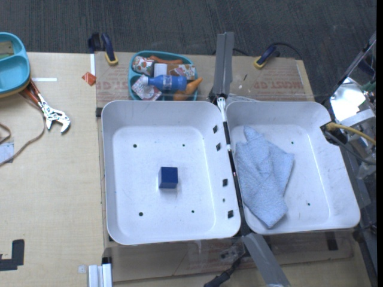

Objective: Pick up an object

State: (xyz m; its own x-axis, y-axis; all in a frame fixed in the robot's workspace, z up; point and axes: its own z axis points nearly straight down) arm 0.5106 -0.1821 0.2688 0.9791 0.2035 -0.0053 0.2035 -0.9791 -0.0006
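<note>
A pale wooden bench (54, 208) meets dark carpet (179, 11) along its far edge; a wrench (52, 117) lies near the bench's left end.

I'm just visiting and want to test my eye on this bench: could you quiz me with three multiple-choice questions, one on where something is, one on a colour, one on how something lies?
1. Where is the small cube?
A. In the left bin
B. In the right bin
C. On the wooden bench

2. What colour is the cube?
A. Red
B. Blue
C. Yellow

3. How does the cloth in the right bin lie?
A. Folded into a neat square
B. Crumpled in loose folds
C. Hanging over the bin's rim

Answers:
1 A: the cube sits on the floor of the left bin.
2 B: all its visible faces are blue.
3 B: the pale blue cloth lies rumpled inside the right bin.
</note>
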